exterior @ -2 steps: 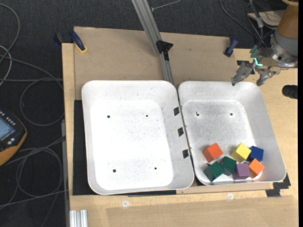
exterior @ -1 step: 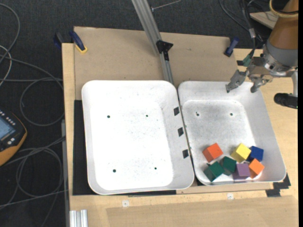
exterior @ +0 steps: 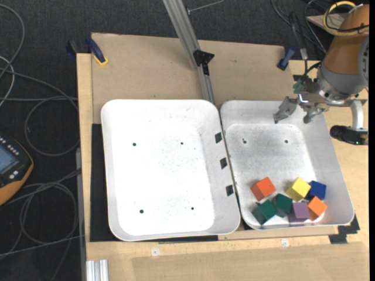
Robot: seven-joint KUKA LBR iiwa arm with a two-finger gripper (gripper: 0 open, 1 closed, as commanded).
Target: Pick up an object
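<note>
Several small coloured blocks lie clustered at the near end of the right bin (exterior: 328, 157): an orange block (exterior: 263, 187), a yellow block (exterior: 299, 188), a blue block (exterior: 317, 189), a second orange block (exterior: 317, 206), a purple block (exterior: 300, 211) and two dark green blocks (exterior: 283, 204) (exterior: 265, 211). My gripper (exterior: 295, 113) hangs over the far edge of the right bin, well away from the blocks. Its two fingers are spread apart and there is nothing between them.
The left bin (exterior: 117, 157) sits beside the right one. A slanted metal rail (exterior: 187, 34) runs across the bench's far side down to the gap between the bins. Blue clamps (exterior: 96, 51) (exterior: 287, 57) grip the bench's far edge. Cables lie on the floor to the left.
</note>
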